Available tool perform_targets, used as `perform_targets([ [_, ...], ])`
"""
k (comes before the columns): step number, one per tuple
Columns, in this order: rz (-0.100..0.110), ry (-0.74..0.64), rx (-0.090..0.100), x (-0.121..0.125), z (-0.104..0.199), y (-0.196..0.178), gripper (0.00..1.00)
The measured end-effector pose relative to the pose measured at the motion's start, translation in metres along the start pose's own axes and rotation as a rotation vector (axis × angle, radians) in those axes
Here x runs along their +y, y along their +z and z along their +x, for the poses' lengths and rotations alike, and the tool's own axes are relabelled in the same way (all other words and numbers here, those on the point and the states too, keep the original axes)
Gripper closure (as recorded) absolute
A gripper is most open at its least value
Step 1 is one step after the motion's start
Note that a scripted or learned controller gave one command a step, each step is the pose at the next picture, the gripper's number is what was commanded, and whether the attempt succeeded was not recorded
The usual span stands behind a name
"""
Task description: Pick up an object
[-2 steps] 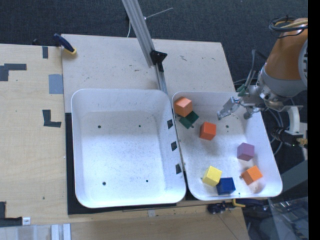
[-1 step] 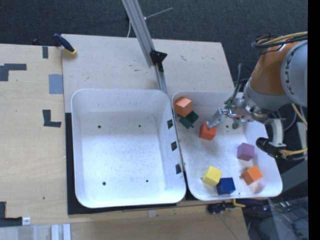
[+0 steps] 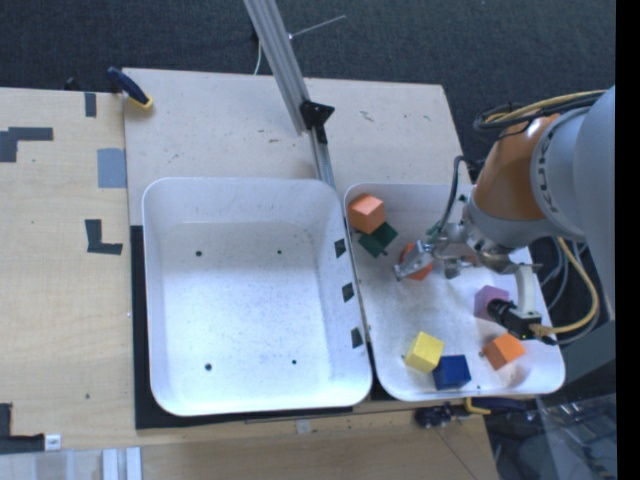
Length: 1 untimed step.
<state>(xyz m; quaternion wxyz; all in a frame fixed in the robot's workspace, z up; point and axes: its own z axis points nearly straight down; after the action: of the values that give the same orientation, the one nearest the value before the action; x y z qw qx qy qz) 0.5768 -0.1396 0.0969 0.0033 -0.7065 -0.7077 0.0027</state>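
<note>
Single fixed cam, mounted high above bench, tilted downward; mid-range. Both white bins in frame: left bin, right bin. Arm enters from right.

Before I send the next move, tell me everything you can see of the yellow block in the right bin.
The yellow block is a small cube, matte and plain, wood or foam by its look. It lies on the floor of the right bin, near the front wall, turned at an angle to the bin's sides. Its lower right corner meets or nearly meets the blue block; contact is unclear. The pincer is farther back in the bin, apart from it.
</note>
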Motion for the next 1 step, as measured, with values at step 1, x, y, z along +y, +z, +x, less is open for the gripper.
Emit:
perform_targets([
  [1, -0.005, -0.002, 0.0, 0.0014, 0.0003, -0.0132, 1.0],
])
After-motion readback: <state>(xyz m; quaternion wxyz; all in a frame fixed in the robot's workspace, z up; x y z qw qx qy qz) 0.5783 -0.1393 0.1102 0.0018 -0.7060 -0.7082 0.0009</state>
